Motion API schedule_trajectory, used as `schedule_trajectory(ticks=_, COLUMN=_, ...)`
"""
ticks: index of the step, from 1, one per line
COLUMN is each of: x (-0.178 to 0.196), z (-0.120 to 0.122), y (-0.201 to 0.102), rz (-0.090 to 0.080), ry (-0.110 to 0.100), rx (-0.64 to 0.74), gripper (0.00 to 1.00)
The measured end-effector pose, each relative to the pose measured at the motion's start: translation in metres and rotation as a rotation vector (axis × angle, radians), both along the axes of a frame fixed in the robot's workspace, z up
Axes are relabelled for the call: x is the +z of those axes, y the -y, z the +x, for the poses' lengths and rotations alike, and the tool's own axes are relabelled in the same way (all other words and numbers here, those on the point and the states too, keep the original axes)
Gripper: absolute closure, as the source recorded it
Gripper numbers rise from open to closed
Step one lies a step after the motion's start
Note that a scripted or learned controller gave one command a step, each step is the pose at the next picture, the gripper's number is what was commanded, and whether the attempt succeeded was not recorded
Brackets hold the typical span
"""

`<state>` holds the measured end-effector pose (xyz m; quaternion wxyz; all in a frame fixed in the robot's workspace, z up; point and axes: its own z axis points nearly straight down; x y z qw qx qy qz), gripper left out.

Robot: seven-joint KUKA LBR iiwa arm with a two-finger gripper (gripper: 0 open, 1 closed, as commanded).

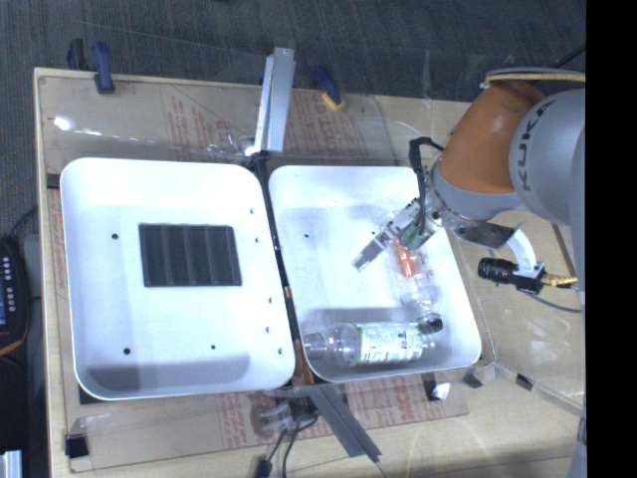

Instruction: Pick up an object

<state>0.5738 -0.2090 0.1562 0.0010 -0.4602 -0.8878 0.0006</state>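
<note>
Two clear plastic bottles sit in my right-hand bin (299,207): a small one with an orange label (413,272) just under the jaws, and a larger one (373,344) lying on its side along the near wall, probably rolled there. From here I cannot tell whether the gripper (390,239) has anything in its jaws or how they stand, though it hangs low over the small bottle as if lined up for it. The left bin (90,267) holds a dark ribbed block (189,255), both bins rest on a pale worktop (518,347) with blue clamps (103,73) along its far edge, and dark carpet (398,18) lies beyond.
</note>
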Motion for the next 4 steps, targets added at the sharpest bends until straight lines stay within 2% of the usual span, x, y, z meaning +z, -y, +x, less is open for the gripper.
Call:
schedule_trajectory(ticks=1, x=0.056, z=-0.004, y=0.002, rz=-0.002, ry=0.004, rx=-0.223, gripper=0.00)
schedule_trajectory(ticks=2, x=0.019, z=0.015, y=0.000, rz=0.001, ry=-0.002, rx=-0.164, gripper=0.00)
schedule_trajectory(ticks=3, x=0.013, z=0.025, y=0.001, rz=-0.001, ry=0.003, rx=-0.180, gripper=0.00)
schedule_trajectory(ticks=4, x=0.013, z=0.025, y=0.001, rz=-0.001, ry=0.003, rx=-0.179, gripper=0.00)
